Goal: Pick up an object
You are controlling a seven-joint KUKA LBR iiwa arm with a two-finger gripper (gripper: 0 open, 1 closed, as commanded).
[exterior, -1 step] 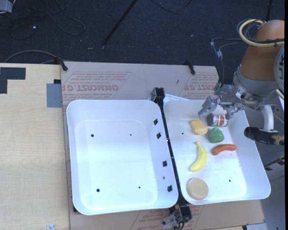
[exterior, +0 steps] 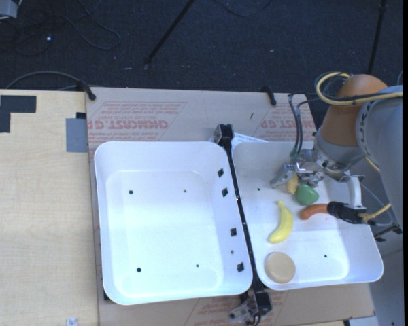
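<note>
From above, the gripper (exterior: pixel 294 175) is low in the right bin (exterior: pixel 353 267), at its far side, its tips just beside a green round object (exterior: pixel 307 195); whether its jaws are wide or narrow I cannot tell. Near the green piece lie an orange-red carrot-like object (exterior: pixel 313 211), a banana (exterior: pixel 281 223) and, nearer the front wall, a tan disc (exterior: pixel 280 267). The left bin (exterior: pixel 112 168) stands alongside.

Just one fixed camera here, mounted high above the pale wooden desk (exterior: pixel 34 216) and tilted down at a slant. It's far enough back to fit both shallow white plastic bins (exterior: pixel 166 291), with dark carpeted floor (exterior: pixel 190 32) beyond.
</note>
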